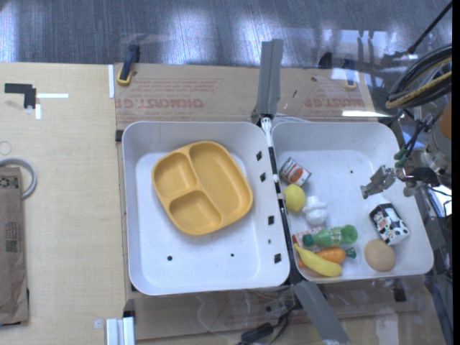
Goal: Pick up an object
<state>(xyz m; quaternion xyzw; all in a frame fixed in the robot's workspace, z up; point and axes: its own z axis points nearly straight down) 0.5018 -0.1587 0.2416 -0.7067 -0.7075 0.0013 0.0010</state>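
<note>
Gripper [379,180] hovers over the right bin [338,139], near its right wall; nothing sits between its fingers, and whether they stand apart or together I cannot tell. Nearest target: carton [389,223], just below it, lying tilted on the bin floor. Likely light, stiff, flat-sided; take it across the narrow faces. The egg [380,255] beside it looks round and slippery, a poorer choice.

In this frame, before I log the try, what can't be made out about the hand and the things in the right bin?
- Hand: small and thin in the camera view; open or shut can't be read.
- Arm: cut off by the right edge.
- Black-and-white carton: print too small to read.
- Banana, carrot and green bottle: piled together, so their undersides are hidden.
</note>
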